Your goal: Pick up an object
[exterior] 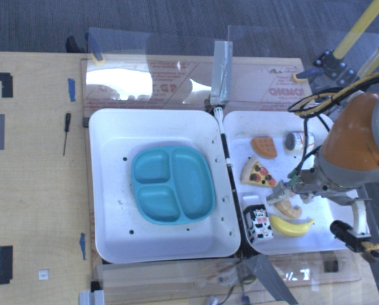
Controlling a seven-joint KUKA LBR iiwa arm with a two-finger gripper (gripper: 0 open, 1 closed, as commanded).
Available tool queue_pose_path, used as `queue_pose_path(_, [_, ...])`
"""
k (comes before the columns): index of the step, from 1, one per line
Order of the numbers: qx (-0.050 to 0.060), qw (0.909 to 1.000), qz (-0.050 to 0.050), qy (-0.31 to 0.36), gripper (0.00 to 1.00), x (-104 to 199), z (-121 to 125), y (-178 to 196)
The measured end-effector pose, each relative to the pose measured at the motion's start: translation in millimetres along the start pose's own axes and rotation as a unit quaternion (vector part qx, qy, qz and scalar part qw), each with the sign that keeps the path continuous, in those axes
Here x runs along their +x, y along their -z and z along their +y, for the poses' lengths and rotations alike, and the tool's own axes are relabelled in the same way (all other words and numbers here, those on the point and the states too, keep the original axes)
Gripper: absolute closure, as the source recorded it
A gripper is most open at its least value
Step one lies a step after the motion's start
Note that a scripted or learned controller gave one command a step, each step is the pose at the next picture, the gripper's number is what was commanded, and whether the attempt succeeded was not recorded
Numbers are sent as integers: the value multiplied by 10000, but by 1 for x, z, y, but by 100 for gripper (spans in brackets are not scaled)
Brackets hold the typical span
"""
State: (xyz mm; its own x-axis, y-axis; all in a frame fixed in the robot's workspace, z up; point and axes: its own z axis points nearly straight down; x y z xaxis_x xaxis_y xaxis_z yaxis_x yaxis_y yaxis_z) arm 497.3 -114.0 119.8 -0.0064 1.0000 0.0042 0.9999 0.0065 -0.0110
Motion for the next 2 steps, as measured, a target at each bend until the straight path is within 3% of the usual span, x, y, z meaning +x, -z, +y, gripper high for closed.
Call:
queue_pose_path(1, [-64, 10000, -23, -30, 100, -4, 3, 15])
queue_pose_path(2, [-57, 10000, -22, -31, 0, -4, 3, 14])
